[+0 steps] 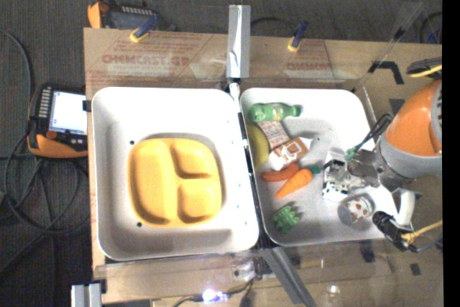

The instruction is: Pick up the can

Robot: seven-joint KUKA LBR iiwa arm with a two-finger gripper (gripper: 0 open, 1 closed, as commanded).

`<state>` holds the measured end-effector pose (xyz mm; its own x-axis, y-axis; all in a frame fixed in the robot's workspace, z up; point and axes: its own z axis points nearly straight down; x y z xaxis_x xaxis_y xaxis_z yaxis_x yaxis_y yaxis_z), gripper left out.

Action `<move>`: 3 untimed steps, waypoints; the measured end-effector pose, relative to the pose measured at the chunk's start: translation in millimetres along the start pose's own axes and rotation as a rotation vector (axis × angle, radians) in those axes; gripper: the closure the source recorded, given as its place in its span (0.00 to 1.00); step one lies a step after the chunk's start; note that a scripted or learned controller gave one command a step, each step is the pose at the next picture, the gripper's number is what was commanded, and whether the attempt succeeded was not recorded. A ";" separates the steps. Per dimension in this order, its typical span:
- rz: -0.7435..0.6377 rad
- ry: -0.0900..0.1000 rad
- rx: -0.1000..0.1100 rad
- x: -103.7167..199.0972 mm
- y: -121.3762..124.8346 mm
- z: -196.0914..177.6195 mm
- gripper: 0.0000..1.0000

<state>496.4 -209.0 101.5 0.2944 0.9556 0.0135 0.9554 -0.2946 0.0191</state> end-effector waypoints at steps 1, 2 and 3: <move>0.084 -0.020 0.025 39.4 99.9 -79.1 1.00; 0.084 -0.020 0.025 39.8 99.9 -79.0 0.00; 0.117 -0.014 0.023 30.6 68.6 8.2 0.00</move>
